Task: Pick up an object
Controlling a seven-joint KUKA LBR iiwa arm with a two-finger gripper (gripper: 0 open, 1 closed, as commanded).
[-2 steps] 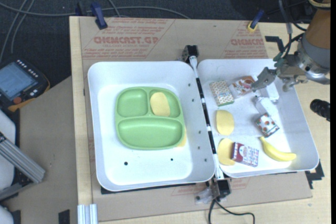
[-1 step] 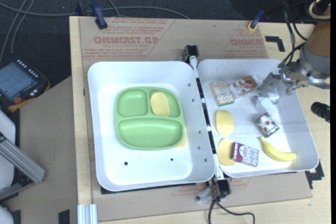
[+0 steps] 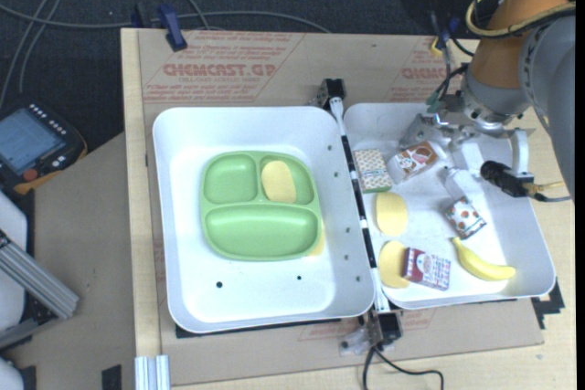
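My gripper (image 3: pixel 445 132) hangs low over the back of the right bin (image 3: pixel 535 237). A small brown-and-white packet (image 3: pixel 413 159) lies just to its left, close to it; I cannot tell whether they touch. A small red-and-white can (image 3: pixel 465 216) lies on its side in front of the gripper. A patterned square packet (image 3: pixel 370 167) rests near the bin's left wall. Two pale yellow round pieces (image 3: pixel 391 213) (image 3: pixel 392 263), a red box (image 3: pixel 427 268) and a banana (image 3: pixel 482 261) sit toward the front.
The left bin (image 3: pixel 183 288) holds a green divided plate (image 3: pixel 260 228) with a yellow piece (image 3: pixel 279 181) in its back right compartment. A black divider rail (image 3: pixel 350 173) runs between the bins. Cables trail on the floor behind the bench.
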